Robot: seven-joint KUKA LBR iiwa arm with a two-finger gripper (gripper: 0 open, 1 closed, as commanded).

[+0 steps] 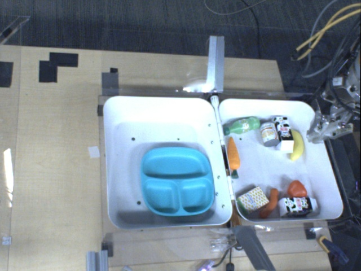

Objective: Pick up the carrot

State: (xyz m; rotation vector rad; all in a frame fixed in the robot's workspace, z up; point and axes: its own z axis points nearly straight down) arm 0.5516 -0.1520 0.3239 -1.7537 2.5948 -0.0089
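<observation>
The carrot [232, 154] is a short orange piece lying lengthwise in the right bin [321, 168], close against the bin's left wall. My gripper [325, 130] hangs at the right bin's far right rim, well to the right of the carrot and apart from it. Between the two lie a banana [296, 145] and a small can [269, 134].
A green packet [242, 125] lies just behind the carrot. A patterned box [252, 198], a reddish sausage [271, 202], a red fruit [297, 188] and a black-and-white carton [297, 206] crowd the right bin's front. The left bin [121, 151] holds a blue divided tray [177, 179].
</observation>
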